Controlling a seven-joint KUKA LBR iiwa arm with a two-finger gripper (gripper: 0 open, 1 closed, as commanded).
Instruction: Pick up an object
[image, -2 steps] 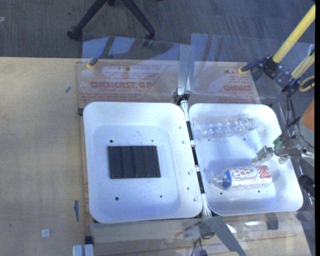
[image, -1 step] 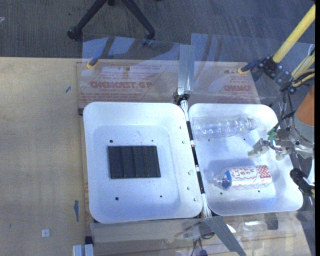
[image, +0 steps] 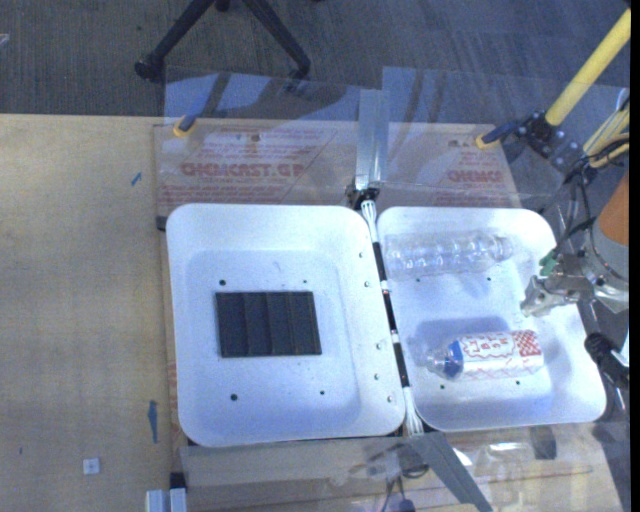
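White bins side by side: left bin (image: 200, 250) holds a dark slatted panel (image: 268, 323); right bin (image: 570, 400) holds a clear bottle (image: 445, 253) and a red-labelled bottle (image: 487, 354). Gripper (image: 545, 295) hovers at right rim, finger state cannot be told, nothing held. Approach step; next, descend onto a bottle.

Dark ridged pad (image: 268, 323) in left bin (image: 190, 250)

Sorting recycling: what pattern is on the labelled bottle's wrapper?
Red-and-white checks on the labelled bottle, seen from the camera view.

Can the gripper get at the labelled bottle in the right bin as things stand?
Probably yes: the gripper hovers at the right bin's edge, and the labelled bottle lies uncovered, apart from the clear bottle.
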